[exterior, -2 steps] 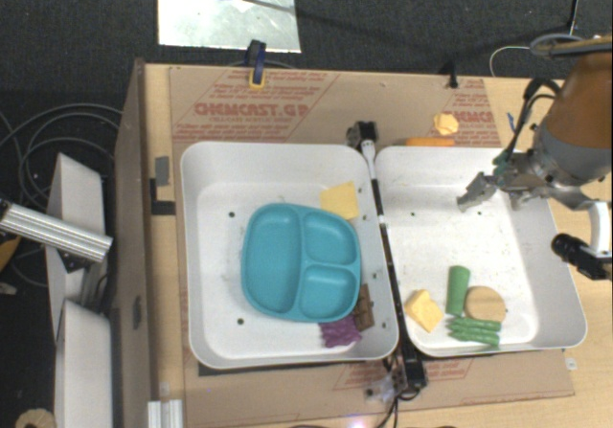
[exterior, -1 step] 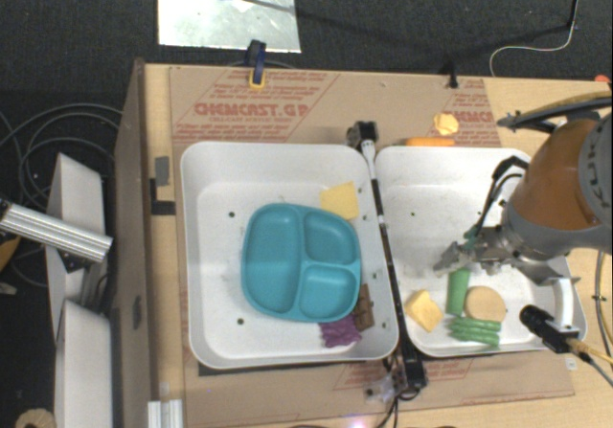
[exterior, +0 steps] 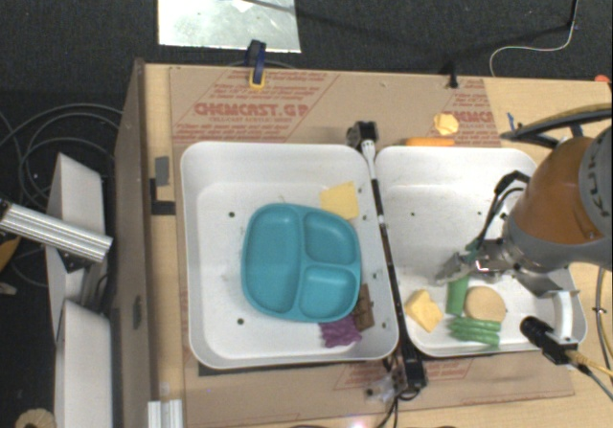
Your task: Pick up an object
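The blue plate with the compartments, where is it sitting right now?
The blue plate lies in the left bin, toward its middle, with a yellow piece just beyond its far edge and a purple item at its near edge.

We are seeing the arm [exterior: 565, 201] running off the right edge, its wrist hiding the gripper [exterior: 466, 266] fingers.

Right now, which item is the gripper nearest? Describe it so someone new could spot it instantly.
Look in the right-hand white bin, at its near side where the gripper hangs. Just beneath it stands a short green cylinder-like piece, touching a round tan bun-like item. Unlike the flat green bean-like piece lying below it or the yellow wedge to its left, it is upright, stubby and green.
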You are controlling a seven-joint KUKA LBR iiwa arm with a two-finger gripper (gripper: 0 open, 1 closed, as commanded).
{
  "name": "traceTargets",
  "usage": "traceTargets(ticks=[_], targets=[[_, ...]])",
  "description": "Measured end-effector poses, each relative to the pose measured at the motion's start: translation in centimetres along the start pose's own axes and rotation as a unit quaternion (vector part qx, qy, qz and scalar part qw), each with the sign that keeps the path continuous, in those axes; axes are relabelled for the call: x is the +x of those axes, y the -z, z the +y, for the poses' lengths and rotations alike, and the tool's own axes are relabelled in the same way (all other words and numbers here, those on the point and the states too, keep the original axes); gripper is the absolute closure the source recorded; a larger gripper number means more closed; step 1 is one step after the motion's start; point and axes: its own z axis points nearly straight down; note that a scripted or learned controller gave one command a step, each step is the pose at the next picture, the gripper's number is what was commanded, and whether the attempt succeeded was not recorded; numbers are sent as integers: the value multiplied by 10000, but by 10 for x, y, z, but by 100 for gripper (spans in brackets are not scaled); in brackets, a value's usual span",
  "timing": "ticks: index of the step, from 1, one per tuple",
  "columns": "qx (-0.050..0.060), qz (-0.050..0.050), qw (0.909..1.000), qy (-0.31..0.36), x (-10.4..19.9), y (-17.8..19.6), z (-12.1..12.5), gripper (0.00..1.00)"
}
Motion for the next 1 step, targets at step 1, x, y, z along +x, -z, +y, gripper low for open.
traceTargets(ticks=[1], targets=[[-28,-7,10000,9,0,12,2,100]])
